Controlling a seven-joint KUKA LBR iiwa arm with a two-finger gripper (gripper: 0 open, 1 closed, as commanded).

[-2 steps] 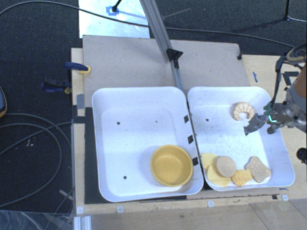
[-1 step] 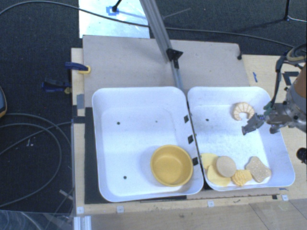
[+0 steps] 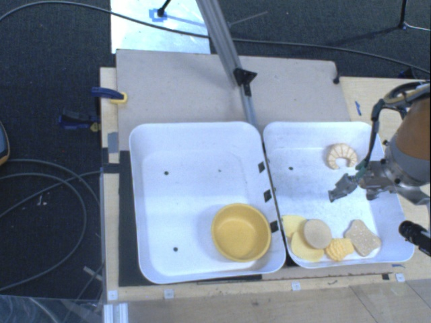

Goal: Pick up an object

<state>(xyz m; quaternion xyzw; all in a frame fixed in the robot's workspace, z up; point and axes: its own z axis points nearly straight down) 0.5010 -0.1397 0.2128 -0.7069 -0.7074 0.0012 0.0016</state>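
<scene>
— Two white bins sit side by side on the bench. We see the left bin (image 3: 168, 147) and the right bin (image 3: 296, 147), touching along the middle.

— What do we see in the left one?

— We see a yellow bowl (image 3: 241, 231) near its front right corner, sitting upright.

— And the right one?

— We see a croissant (image 3: 343, 155) near the back, on its own. Along the front edge we see a little pile of food. A yellow slice (image 3: 295, 237) lies flat, and a round tan cookie (image 3: 317, 233) rests partly on top of it. Just beside that sits a small orange waffle piece (image 3: 340, 249), and next to it a piece of toast (image 3: 363, 238).

— Where is the arm?

— We see the arm (image 3: 412, 143) coming in from the right. Its claw (image 3: 345, 188) hangs over the right bin, between the croissant and the food pile. It is near them but apart from both.

— Is the claw open or closed?

— We cannot tell. The tip looks dark and small, and we see nothing between it.

— Anything else?

— We see a grey pole (image 3: 222, 36) slanting down from the top to the place where the bins meet.
</scene>
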